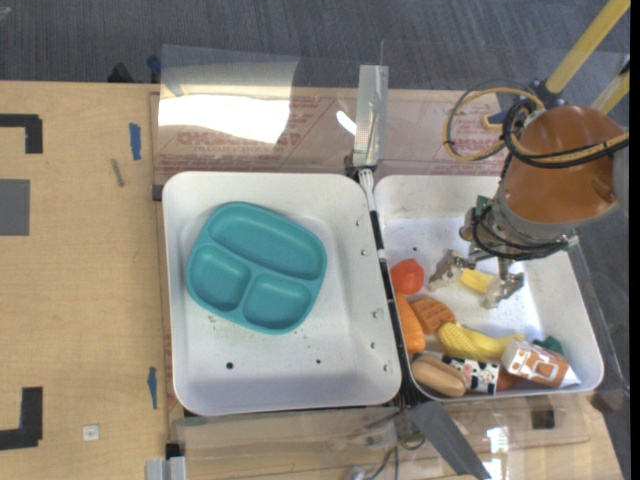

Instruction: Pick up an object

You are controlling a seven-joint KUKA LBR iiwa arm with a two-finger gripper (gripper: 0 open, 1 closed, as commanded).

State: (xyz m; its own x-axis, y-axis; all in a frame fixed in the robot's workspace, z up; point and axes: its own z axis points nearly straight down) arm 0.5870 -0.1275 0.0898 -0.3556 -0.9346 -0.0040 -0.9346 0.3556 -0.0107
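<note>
The two-finger metal gripper [478, 280] hangs over the right shallow white plastic bin [572, 298], its fingers spread wide, one fingertip [443, 272] to the left and the other lower right, with a small pale yellow block [476, 280] lying in the gap between them; whether either finger touches the block cannot be told from this slant, and the block seems to rest on the bin floor. Above the gripper rises the arm's broad orange band [556, 164] with dark cables looped around it. Just left of the gripper sits a round orange-red toy tomato [407, 276], and below that a ridged orange piece of toy food [433, 315]. Nearer the front wall lie a yellow toy corn cob [474, 343], a tan toy hot dog bun [438, 376], a small black-and-white spotted block [480, 375] and an orange-and-white toy carton [538, 364], crowded together along the bin's lower edge. The left shallow white plastic bin [340, 368], beside the right one with a dark divider between them, holds a teal three-compartment plastic plate [258, 266] lying flat, a little left of the bin's middle. Both bins stand on a tan wooden bench [70, 298].
</note>
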